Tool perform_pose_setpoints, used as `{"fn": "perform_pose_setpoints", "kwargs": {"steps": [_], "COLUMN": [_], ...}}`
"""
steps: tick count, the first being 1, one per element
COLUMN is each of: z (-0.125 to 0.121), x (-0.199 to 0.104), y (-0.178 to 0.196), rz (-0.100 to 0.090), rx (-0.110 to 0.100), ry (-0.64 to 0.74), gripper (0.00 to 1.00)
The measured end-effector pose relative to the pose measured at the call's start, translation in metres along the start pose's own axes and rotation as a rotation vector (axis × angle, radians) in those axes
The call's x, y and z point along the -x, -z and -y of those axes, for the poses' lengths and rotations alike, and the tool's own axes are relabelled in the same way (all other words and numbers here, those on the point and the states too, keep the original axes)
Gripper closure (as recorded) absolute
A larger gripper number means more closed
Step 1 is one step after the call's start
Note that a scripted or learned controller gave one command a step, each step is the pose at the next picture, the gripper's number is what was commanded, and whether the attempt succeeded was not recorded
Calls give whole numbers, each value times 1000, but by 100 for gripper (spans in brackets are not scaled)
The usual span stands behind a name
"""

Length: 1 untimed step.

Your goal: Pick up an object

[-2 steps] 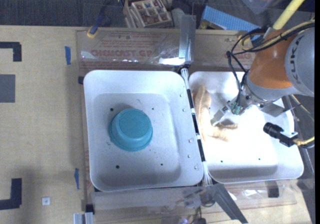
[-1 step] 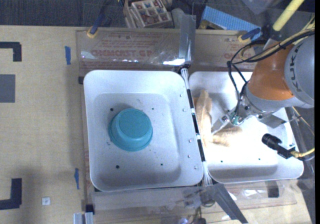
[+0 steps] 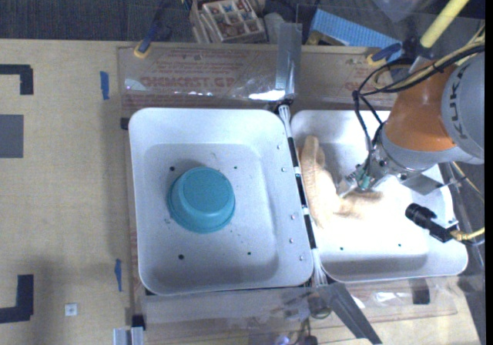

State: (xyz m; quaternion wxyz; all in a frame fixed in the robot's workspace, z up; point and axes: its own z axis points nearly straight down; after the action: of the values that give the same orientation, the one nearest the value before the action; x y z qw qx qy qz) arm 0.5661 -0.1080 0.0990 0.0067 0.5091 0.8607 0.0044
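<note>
We find the gripper (image 3: pixel 368 179) low in the right white bin (image 3: pixel 400 255), its tip close against the right edge of a pale tan, soft-looking elongated object (image 3: pixel 317 182) lying lengthwise along that bin's left wall. How the jaws stand we cannot tell. In our judgement the limp, rounded piece may slide or fold away under an off-centre pinch. Left of the tan object, in the left white bin (image 3: pixel 154 259), sits an upturned teal plastic bowl (image 3: pixel 202 199), smooth and rigid.

A teal bowl (image 3: pixel 202 198) (plain) and a tan plush (image 3: pixel 317 182) in white bins (image 3: pixel 146 182).
</note>
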Motion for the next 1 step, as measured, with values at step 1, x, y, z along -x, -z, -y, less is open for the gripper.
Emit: {"fn": "perform_pose_setpoints", "kwargs": {"steps": [1], "z": [0], "x": [0], "y": [0], "rz": [0], "rx": [0], "ry": [-1], "gripper": [0]}}
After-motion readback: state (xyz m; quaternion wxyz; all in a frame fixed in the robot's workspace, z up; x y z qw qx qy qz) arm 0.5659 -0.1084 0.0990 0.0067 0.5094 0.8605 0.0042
